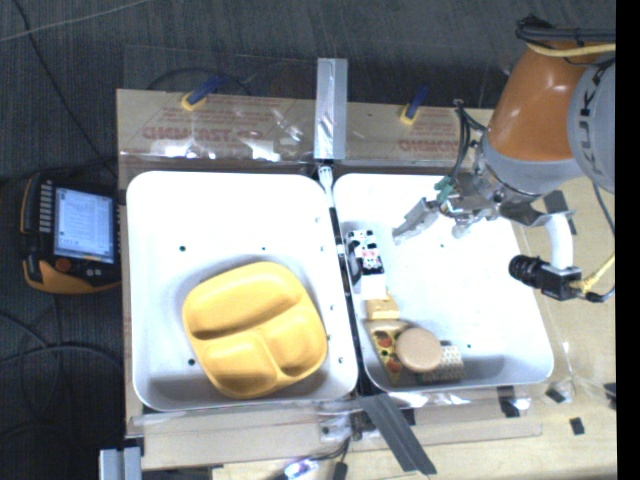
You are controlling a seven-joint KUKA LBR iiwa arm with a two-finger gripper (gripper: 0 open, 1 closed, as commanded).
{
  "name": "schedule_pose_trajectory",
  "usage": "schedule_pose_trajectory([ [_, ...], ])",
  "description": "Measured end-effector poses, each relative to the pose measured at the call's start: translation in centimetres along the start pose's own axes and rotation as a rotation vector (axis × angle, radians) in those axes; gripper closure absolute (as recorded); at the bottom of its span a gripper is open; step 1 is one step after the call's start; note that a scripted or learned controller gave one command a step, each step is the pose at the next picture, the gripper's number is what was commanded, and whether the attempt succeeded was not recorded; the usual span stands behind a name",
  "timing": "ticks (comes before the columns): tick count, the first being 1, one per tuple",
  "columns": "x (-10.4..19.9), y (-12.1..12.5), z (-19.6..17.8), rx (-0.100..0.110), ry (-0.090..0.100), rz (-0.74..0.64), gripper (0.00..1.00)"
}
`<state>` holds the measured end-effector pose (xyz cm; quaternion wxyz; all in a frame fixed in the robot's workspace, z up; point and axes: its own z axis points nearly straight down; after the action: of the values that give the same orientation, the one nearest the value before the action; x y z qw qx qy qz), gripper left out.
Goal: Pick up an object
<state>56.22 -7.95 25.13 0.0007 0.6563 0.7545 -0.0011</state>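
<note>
Divided tray point(255, 326) lies in left bin point(160, 208). Right bin point(500, 298) holds small items point(400, 343) along its left wall and near corner; gripper point(432, 215) above its far part.

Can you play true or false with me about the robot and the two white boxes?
1. The yellow tray lies in the left bin. True.
2. The robot's hand is holding the yellow tray. False: the hand hangs over the right bin, far from the tray.
3. A round tan lid sits near the front of the right bin. True.
4. The small things in the right bin are spread all over it. False: they line up along its left wall and front corner.
5. A handheld screen lies left of the bins. True.
</note>
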Motion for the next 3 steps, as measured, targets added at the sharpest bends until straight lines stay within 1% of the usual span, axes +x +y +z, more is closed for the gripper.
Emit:
schedule_pose_trajectory([
  [1,3.3,2.9,6.8,0.001,0.003,-0.284,0.0],
  [2,3.3,3.0,6.0,0.001,0.005,-0.284,1.0],
  [3,3.7,-6.5,-1.5,0.002,0.002,0.011,1.0],
])
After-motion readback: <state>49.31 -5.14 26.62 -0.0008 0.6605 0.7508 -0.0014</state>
